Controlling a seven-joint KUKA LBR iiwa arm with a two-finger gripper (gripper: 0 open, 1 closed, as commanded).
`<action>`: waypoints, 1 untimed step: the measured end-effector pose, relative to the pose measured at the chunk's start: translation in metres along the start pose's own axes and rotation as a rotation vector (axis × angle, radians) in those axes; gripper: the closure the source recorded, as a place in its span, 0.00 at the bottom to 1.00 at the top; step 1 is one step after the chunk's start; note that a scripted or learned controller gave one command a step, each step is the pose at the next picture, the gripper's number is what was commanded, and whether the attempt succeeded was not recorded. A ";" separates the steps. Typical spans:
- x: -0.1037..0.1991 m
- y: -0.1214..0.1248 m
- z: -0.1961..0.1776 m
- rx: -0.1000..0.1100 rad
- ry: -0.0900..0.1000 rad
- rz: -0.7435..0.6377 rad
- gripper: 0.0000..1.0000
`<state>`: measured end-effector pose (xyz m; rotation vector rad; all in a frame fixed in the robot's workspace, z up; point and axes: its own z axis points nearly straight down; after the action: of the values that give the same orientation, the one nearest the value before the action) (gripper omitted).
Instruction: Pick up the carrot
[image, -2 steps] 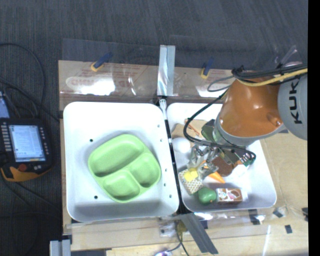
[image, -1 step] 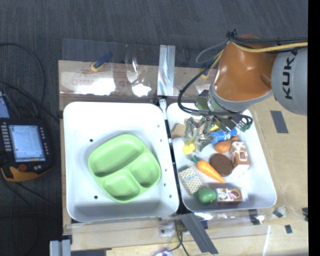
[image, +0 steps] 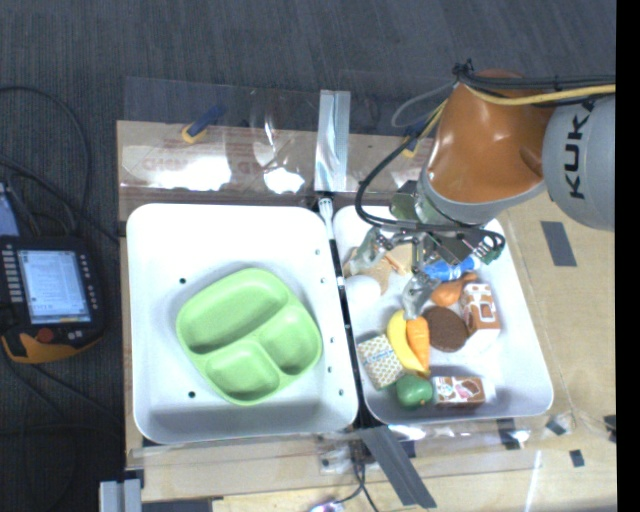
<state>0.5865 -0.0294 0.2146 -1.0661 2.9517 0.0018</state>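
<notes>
The carrot (image: 419, 342) is a short orange piece lying in the right bin (image: 530, 385), pressed against the right side of a yellow banana (image: 400, 336). My gripper (image: 414, 293) hangs below the orange wrist band over the upper middle of that bin. Its tip sits just above and slightly left of the carrot's upper end. Nothing shows as held in it. The wrist hides part of the bin's back area.
Crowding the carrot are a brown round cookie (image: 446, 328), a checkered cracker (image: 378, 360), a green lime (image: 412, 391), a red box (image: 459, 390), a red-and-white carton (image: 481, 306) and a blue item (image: 445, 269). The left bin (image: 160, 250) holds a green divided plate (image: 250, 335).
</notes>
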 end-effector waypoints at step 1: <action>0.074 0.016 0.032 -0.003 0.006 0.051 0.00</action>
<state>0.5196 -0.0641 0.1821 -0.9919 2.9842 0.0040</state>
